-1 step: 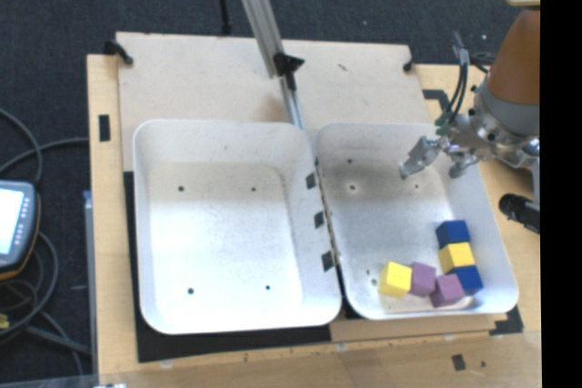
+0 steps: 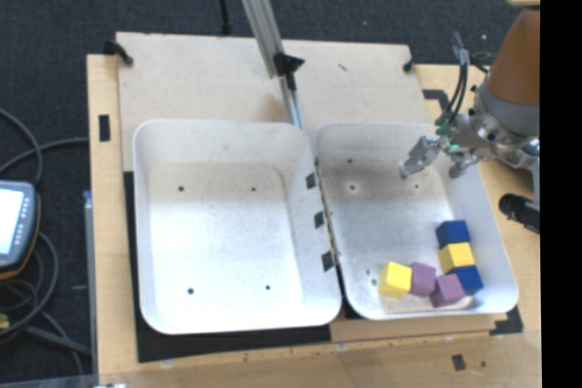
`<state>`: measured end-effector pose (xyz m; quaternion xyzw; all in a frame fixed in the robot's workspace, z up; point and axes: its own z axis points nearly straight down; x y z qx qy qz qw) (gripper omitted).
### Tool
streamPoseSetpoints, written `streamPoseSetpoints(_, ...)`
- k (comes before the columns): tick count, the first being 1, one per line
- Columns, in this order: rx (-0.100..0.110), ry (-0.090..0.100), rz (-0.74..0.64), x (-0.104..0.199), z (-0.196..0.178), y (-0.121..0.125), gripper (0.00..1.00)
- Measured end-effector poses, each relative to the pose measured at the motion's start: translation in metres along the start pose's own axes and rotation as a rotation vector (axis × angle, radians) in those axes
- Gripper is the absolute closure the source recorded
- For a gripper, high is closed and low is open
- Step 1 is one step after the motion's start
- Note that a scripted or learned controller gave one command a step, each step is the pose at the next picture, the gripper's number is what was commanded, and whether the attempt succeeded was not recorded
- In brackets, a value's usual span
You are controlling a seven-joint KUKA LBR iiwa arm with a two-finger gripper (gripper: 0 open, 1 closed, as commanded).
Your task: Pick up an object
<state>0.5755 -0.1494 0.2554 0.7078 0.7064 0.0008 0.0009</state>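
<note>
Several foam cubes lie bunched in the near right corner of the right bin (image 2: 364, 195). A yellow cube (image 2: 396, 279) sits next to two purple cubes (image 2: 423, 278) (image 2: 447, 290). Behind them a blue cube (image 2: 452, 233) sits against a second yellow cube (image 2: 457, 255), with another blue cube (image 2: 470, 278) by the bin wall. My gripper (image 2: 436, 161) hangs over the far right part of this bin, well behind the cubes. Its fingers are spread open with nothing between them.
The left bin (image 2: 227, 223) lies beside the right one, parted from it by a raised rim with black clips (image 2: 320, 218). A slanted aluminium mast (image 2: 259, 4) rises behind the bins. At the far left, off the bench, are a handheld screen (image 2: 14, 223) and cables.
</note>
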Motion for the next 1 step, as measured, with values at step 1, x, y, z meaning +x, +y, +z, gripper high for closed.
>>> streamPoseSetpoints(1, 0.005, -0.001, -0.007, -0.0028, 0.1504, 0.0611, 0.00)
